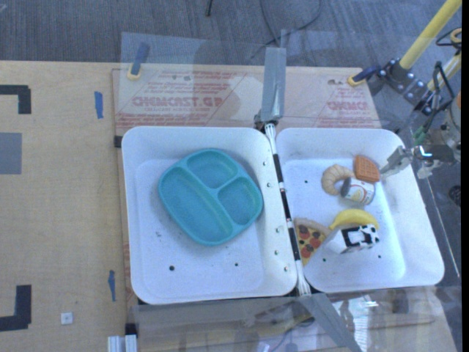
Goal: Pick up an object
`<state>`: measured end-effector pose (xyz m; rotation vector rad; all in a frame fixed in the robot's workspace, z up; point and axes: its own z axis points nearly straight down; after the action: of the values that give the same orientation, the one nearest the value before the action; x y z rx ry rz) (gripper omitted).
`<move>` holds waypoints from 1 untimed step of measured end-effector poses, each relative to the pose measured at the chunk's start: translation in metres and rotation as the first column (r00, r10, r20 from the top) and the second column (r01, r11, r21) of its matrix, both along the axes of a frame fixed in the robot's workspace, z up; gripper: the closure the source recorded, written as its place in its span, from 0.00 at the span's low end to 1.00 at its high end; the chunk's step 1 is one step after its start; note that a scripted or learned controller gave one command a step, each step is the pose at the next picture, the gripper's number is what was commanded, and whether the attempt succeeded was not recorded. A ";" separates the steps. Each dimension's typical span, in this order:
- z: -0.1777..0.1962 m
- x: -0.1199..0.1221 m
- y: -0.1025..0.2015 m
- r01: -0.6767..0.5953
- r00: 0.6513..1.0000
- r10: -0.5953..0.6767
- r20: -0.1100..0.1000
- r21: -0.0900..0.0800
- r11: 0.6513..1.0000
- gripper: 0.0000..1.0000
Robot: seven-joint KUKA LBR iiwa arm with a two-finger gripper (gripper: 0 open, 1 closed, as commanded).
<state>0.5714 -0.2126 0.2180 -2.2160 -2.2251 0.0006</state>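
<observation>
Gripper [399, 161] sits at the right bin's [421, 259] upper right rim, fingers [393, 164] pointing left into the bin. They look close together w/ nothing seen between them, but they're small and blurry, so can't tell how far apart they are.

Relative to the fingers:
- orange waffle-like cracker [366, 168]: just left of the tips, nearest item; contact can't be judged.
- croissant [337, 177]: further left, slightly below, beside the cracker.
- small can/cup [358, 192]: below-left of the tips, touching the croissant; label unreadable.
- banana [353, 219]: below, a bit left, lying over a black & white block [359, 237]. Block's print too small to read.
- pizza slice toy [308, 237]: well below-left, against the bin's left wall.

Left bin [146, 270]: well left of the fingers, holds a teal divided plate [211, 196], 3 compartments, lying flat.

Writing: clear sheet [198, 101] behind the bins carries red mirrored print, approx. "CHEMCAST GP"; same red print repeats upper left of the fingers, partly cut off. Blue tape bits [98, 104] on the wood bench [58, 196], far left.
</observation>
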 end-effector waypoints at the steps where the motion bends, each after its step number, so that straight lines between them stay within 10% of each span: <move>1: -0.089 0.020 0.045 -0.108 0.994 0.108 0.001 0.000 0.994 0.00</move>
<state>0.5919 -0.1671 0.1290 -2.0930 -2.3420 0.0004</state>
